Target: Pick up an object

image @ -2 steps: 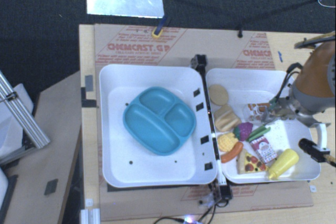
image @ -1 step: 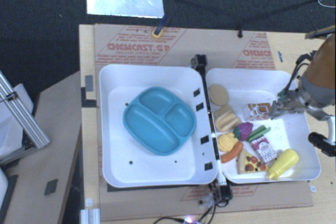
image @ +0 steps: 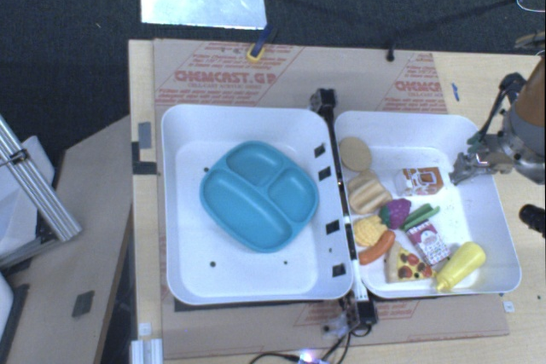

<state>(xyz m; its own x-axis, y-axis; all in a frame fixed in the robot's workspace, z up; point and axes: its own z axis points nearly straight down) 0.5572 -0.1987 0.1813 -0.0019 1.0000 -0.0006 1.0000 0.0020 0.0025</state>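
On the worktop (image: 102, 183), the left bin (image: 183, 209) holds a blue divided plate (image: 258, 195) lying flat near its middle. Right of that plate, past the divider, the right bin (image: 495, 209) carries a heap of toy food: a round tan cookie (image: 355, 154) at the top, a bread piece (image: 367, 193) below it, then corn (image: 368, 229), purple grapes (image: 396, 210), a hot dog (image: 377, 248), a pizza slice (image: 404, 267), a small carton (image: 421, 180) and a yellow bottle (image: 461, 263) farthest from the plate. The jaws (image: 467, 167) hover over the right bin's far edge, right of the carton; I cannot tell whether they are open or closed.
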